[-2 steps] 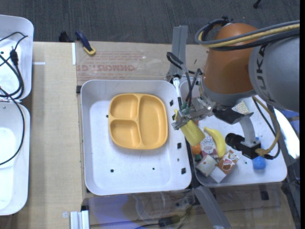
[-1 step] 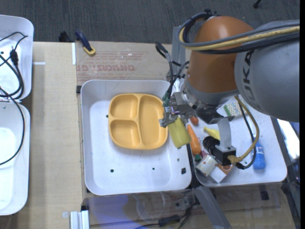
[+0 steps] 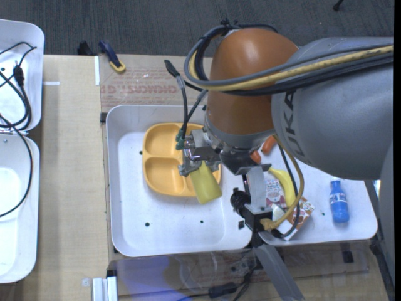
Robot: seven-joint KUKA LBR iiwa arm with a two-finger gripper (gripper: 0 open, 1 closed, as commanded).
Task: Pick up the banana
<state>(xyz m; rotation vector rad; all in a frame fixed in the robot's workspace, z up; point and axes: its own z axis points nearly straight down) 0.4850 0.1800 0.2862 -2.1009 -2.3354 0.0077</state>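
The banana is yellow and curved. It lies in the right part of the white bin, partly on a colourful snack packet and partly hidden by the arm's cabling. My gripper hangs under the orange wrist, left of the banana, over the right edge of a yellow divided plate. An olive-yellow block sits right beneath the gripper; whether it is held is hidden from this angle.
A small blue bottle lies at the bin's far right. An orange item peeks out from behind the wrist. A blue and yellow clamp rests on the cardboard behind the bin. Black cables lie in the left bins.
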